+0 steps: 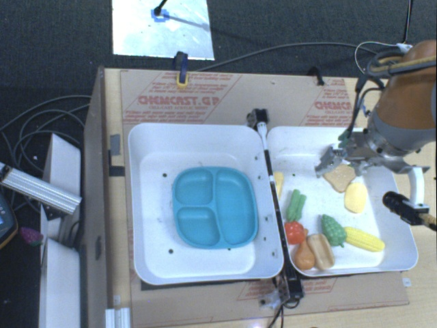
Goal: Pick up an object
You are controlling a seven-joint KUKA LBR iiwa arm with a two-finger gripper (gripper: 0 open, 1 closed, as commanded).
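The right bin (403, 251) holds several toy foods. A tan bread slice (339, 178) lies toward the back, with a pale yellow lemon (356, 197) just right of it. My gripper (343, 165) hangs over the bread slice's far edge, open, with one finger (328, 160) to the slice's left and the other to its right. Nothing is lifted. Closer to the front lie a green pepper (295, 204), a red tomato (294, 232), a hot dog (315, 251), a broccoli piece (333, 229) and a corn cob (364, 238).
The left bin (147, 183) holds a blue divided plate (215, 207). A small yellow piece (278, 182) rests against the divider between the bins. A black knob (403, 207) on the arm juts over the right bin's rim. Cables run along the bench's back and left.
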